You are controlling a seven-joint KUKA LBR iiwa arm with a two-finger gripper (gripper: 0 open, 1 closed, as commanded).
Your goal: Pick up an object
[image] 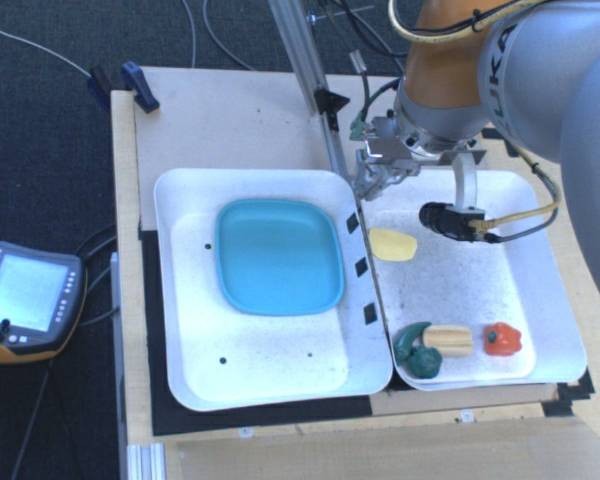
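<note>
Writing first: on the grey arm [550,58], just below the orange band, part of the black KUKA lettering shows, cut off and hard to read in full. No other text is legible; the handheld pendant [25,298] at the left edge has a pale screen, its contents too small to make out.

The gripper [380,173] sits over the far left corner of the right bin [550,268], hard against the divider between the 2 bins. Whether it is released or clenched I cannot tell; the wrist hardware covers it.

Objects now: a yellow piece [393,245] lies just near of the gripper, close to the divider. Along the near edge of the right bin sit 3 things in a row: a green vegetable [417,350], a tan block [448,340] touching it, and a red tomato-like piece [501,339] a little apart to the right.

The left bin [180,268] holds a blue tray [280,256]. A silver pole [305,58] slants across the far side, beside the wrist. A black cylinder [450,220] with a yellow cable hangs off the wrist above the right bin
</note>
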